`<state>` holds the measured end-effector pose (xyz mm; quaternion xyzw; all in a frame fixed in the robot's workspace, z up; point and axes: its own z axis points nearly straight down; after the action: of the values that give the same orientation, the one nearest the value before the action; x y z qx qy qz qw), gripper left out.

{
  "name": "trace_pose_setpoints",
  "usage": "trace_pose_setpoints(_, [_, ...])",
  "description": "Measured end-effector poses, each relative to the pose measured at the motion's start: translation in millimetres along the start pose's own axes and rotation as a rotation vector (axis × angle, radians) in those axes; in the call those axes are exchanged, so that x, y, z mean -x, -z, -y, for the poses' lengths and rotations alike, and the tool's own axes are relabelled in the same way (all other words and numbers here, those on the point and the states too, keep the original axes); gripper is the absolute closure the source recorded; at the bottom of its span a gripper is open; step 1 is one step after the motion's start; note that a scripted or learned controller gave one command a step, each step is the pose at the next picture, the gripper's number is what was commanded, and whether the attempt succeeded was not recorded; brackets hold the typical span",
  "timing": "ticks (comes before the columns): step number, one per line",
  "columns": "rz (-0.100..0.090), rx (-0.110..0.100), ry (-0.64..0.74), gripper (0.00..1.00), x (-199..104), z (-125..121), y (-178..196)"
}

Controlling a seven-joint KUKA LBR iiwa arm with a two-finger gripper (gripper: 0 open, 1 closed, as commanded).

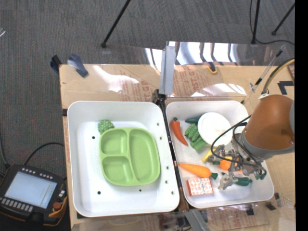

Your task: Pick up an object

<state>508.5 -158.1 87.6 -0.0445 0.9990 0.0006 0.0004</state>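
Orange toy carrot (195,169) nearest gripper (234,172) in right bin (262,189); finger state: cannot tell. Recommend centred descent over carrot, clear of red packet (199,187).

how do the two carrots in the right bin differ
The red-orange toy carrot near the bin's left wall is darker and slimmer, lying steeply slanted, green top toward the back. The lighter orange toy carrot is plumper and lies nearly crosswise, green top pointing right toward the tool. Both are tapered, green-topped and lie flat.
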Motion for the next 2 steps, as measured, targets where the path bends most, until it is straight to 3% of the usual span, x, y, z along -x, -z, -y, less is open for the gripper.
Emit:
trace_pose_setpoints(1, [-0.004, 0.002, -0.054, 0.00, -10.5, -32.9, -1.0])
trace_pose_setpoints(2, [-0.002, 0.001, -0.139, 0.00, 15.0, -75.0, -1.0])
